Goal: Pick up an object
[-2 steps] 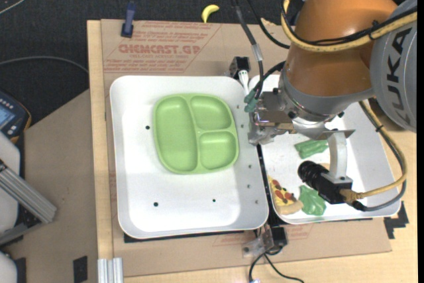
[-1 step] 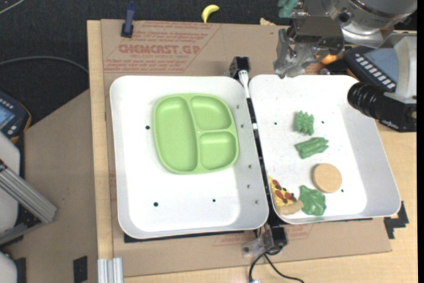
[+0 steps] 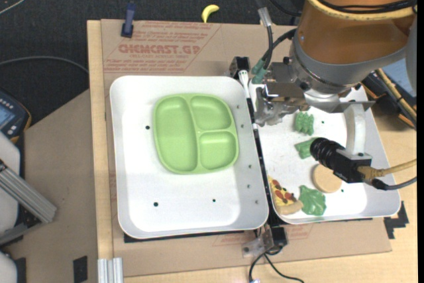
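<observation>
Several small objects lie in the right bin (image 3: 377, 205): a green piece (image 3: 304, 122) near its far edge, another green piece (image 3: 313, 200) and a slice of pizza (image 3: 284, 196) at its near edge, and a tan disc (image 3: 325, 178) between them. The end effector (image 3: 268, 103) hangs over the bin's far left corner; its state cannot be told. The left bin (image 3: 132, 142) holds a green divided plate (image 3: 195, 133). Both sit on the worktop (image 3: 99, 76).
</observation>
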Robot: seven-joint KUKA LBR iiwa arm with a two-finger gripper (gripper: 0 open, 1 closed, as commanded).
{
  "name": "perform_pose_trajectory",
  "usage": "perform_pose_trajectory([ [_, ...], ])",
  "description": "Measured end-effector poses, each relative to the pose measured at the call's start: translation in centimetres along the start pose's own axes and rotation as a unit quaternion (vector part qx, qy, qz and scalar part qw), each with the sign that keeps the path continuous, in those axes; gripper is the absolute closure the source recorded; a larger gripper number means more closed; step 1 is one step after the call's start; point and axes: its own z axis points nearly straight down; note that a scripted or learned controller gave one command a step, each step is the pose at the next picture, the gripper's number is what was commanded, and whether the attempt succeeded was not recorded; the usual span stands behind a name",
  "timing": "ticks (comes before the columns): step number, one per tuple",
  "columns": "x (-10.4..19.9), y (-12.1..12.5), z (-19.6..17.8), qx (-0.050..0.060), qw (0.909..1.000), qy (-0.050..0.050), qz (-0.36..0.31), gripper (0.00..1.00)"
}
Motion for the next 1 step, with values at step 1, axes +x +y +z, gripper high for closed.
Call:
perform_pose_trajectory([
  [1, -4.29, 0.13, 2.18, -0.004, 1.0000, 0.001, 0.001, 1.00],
])
